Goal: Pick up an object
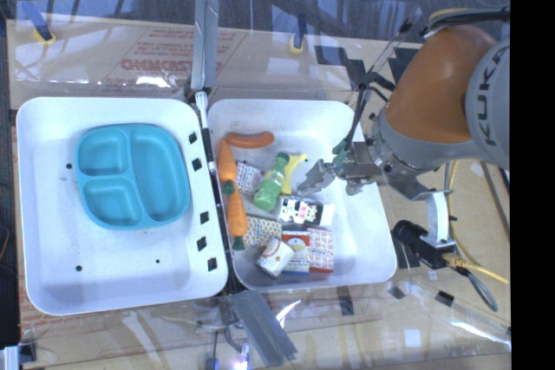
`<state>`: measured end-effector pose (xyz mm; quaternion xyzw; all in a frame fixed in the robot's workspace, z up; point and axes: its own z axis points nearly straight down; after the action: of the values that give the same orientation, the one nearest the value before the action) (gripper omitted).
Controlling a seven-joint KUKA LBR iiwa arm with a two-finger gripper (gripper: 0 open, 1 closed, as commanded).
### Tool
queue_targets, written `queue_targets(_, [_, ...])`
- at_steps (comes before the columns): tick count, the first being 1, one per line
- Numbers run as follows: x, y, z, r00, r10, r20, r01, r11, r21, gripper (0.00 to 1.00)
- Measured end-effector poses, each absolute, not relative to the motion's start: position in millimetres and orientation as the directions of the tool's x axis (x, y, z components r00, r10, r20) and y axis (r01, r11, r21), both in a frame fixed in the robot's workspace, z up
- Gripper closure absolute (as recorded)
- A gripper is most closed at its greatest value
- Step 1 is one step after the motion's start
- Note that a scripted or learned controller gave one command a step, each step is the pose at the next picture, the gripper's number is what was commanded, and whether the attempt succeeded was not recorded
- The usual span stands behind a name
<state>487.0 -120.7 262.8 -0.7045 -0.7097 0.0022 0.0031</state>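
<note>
White plastic makes up both shallow bins on the bench. The left bin (43,212) carries a turquoise divided plate (132,175), lying flat with its three compartments facing up, set toward the bin's upper half and well apart from everything else.

Next in size comes the arm (442,91), grey with a broad orange band, reaching in from the right across the rim of the right bin (373,251).

Its gripper (323,173) hangs low over the middle of the right bin, with the metal fingers (314,178) pointing left toward the heap of toys. From this angle it cannot be told whether they stand apart or together, and nothing shows clearly between them. Their tips sit just beside a yellow piece (295,162) and near the green bottle (271,184); whether they touch either is unclear.

The right bin's clutter lies along its left and centre. A long orange carrot (226,162) runs beside the left wall, a second carrot (236,214) below it. A sausage (250,139) lies near the top. Below the green bottle sits a dark patterned card (300,210), then a red and white box (314,249), and a small white carton (275,256) tilted at the lower edge.
</note>
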Motion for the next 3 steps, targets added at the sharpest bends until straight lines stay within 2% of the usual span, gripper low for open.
queue_targets(1, [540.3, -105, 90, -0.021, 1.000, 0.001, 1.000, 0.021, -0.006, 0.00])
queue_targets(2, [570.9, -86, 190, -0.039, 0.999, 0.001, 0.999, 0.039, -0.005, 0.00])
queue_targets(3, [596.0, -97, 103, -0.113, 0.994, -0.001, 0.994, 0.113, -0.004, 0.00])
